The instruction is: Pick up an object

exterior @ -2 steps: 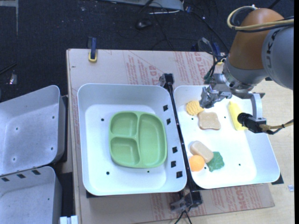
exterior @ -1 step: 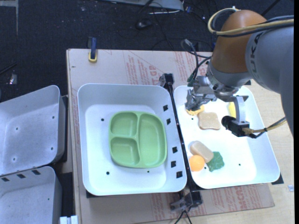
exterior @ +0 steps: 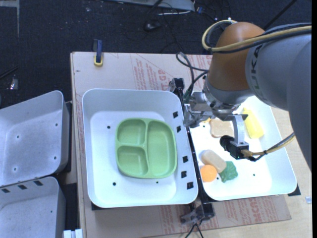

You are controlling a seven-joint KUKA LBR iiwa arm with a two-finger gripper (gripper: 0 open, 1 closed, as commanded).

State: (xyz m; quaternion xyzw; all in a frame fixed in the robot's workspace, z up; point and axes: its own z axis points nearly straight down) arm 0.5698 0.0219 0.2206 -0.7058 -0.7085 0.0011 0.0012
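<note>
Right bin (exterior: 270,175): beige block (exterior: 214,158), diagonal axis

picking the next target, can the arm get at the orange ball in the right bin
Probably yes: the orange ball lies uncovered in the right bin, by its left wall, and the arm hangs over that bin. The beige block and green piece crowd it, so room looks tight.

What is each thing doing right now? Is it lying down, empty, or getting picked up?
green plate, lying flat in the left bin, empty.
yellow block, lying in the right bin.
tan slice, lying flat, partly hidden by the arm.
beige roll, lying on its side.
orange ball, resting beside the beige roll.
green piece, resting beside the orange ball.
arm, over the right bin.
</note>
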